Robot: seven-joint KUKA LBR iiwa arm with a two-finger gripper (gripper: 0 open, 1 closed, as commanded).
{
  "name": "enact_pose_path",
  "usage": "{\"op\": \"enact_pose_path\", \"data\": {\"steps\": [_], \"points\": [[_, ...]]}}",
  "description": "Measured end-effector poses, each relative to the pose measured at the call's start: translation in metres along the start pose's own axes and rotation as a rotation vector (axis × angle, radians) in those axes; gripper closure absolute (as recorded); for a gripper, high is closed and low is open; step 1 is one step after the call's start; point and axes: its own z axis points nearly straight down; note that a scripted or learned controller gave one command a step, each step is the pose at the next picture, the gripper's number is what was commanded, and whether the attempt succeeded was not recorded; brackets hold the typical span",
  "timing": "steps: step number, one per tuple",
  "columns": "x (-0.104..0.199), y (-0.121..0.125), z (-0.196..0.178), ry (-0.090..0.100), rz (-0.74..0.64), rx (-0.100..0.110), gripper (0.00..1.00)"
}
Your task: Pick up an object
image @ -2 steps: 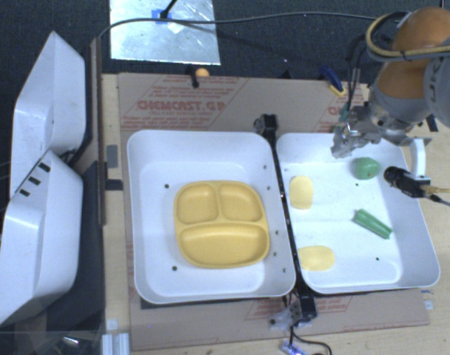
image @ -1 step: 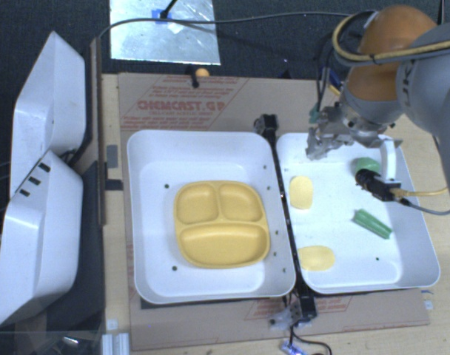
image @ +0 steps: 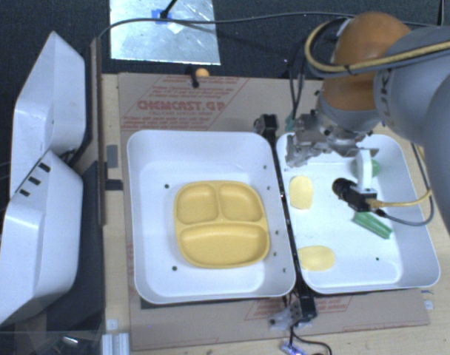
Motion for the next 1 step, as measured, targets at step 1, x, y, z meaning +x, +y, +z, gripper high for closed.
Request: {"op": "enact_pose_path", "data": {"steps": [1], "points": [[0.0548,-0.014,0.0039,0.0,-0.001,0.001,1.0]]}}
